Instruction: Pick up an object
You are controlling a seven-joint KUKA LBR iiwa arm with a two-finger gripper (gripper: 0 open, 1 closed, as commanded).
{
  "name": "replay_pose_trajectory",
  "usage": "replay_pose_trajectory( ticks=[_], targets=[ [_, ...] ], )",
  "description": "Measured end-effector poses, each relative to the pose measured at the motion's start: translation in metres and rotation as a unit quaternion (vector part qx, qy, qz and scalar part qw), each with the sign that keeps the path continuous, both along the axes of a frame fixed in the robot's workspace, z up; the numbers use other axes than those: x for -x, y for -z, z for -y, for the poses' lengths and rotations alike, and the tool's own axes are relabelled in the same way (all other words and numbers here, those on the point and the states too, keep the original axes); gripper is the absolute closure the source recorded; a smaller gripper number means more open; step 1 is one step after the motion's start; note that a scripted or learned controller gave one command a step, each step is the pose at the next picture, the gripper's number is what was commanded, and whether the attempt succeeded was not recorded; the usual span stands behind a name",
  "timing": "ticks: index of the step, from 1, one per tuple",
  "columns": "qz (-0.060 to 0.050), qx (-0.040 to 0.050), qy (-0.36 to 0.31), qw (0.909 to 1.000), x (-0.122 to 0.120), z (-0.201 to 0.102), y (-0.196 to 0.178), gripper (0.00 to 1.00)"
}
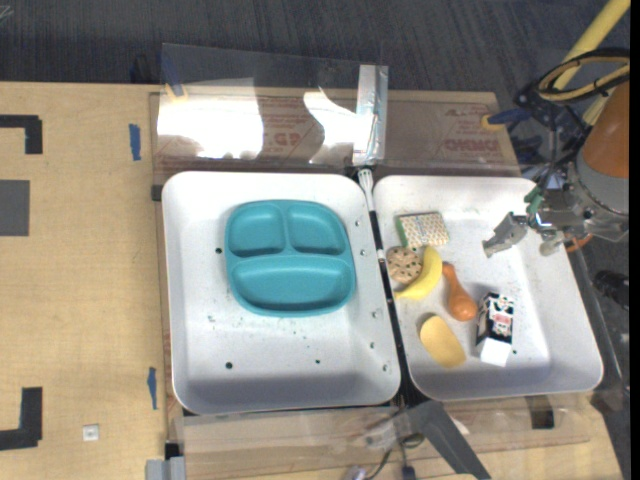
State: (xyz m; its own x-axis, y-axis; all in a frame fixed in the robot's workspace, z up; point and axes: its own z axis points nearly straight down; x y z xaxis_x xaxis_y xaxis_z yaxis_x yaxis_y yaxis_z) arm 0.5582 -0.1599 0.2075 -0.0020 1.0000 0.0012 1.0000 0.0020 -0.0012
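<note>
The right bin (560,363) holds several small items. A yellow banana (425,274) lies against a speckled round cookie (402,264). Behind them sits a beige textured pad with a green edge (422,229). An orange pear-shaped piece (458,294), a yellow lemon-like lump (442,339) and a black and white carton (495,326) lie toward the front. My gripper (525,240) hangs over the bin's far right part, beyond the carton. It is open, with nothing between its fingers.
The left bin (200,348) carries a teal divided plate (290,255). A clear plastic sheet with a taped post (370,113) stands behind the bins. Cables and a yellow hose (585,63) crowd the upper right by the arm.
</note>
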Motion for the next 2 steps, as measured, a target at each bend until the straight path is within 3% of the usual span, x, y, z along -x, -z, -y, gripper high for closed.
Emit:
replay_pose_trajectory(
  ticks=[1, 2],
  targets=[
    [0.0, -0.0001, -0.043, 0.9991, 0.041, -0.044, 0.114, 0.0],
    [0.002, 0.0007, -0.041, 0.9992, 0.04, -0.043, 0.103, 1.0]
  ],
)
